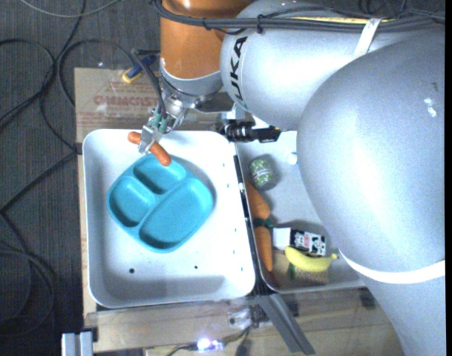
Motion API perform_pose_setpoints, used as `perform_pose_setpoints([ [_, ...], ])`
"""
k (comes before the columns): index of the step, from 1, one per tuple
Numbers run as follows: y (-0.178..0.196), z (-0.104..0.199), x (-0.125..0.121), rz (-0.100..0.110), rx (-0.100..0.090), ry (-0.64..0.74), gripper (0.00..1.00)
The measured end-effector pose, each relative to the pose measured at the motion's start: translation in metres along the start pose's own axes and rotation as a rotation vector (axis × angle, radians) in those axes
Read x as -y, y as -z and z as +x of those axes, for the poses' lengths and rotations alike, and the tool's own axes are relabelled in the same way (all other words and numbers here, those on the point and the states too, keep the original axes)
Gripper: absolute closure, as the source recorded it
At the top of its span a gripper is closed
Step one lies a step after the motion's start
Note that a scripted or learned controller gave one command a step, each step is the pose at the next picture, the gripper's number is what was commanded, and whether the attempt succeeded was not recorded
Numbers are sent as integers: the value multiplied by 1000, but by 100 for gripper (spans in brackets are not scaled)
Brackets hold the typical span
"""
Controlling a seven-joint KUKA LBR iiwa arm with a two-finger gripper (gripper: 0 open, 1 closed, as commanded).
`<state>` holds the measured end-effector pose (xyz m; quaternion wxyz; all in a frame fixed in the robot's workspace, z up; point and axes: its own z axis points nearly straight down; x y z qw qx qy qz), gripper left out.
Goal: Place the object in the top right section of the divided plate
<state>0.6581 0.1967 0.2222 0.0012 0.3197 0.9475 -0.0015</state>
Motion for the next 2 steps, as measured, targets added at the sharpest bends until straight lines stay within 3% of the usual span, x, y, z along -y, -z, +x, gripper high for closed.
perform_pose_setpoints([
  [1, -10, 10, 53, -1, -2, 199, 100],
  [2, 40, 13, -6, -2, -3, -23, 100],
])
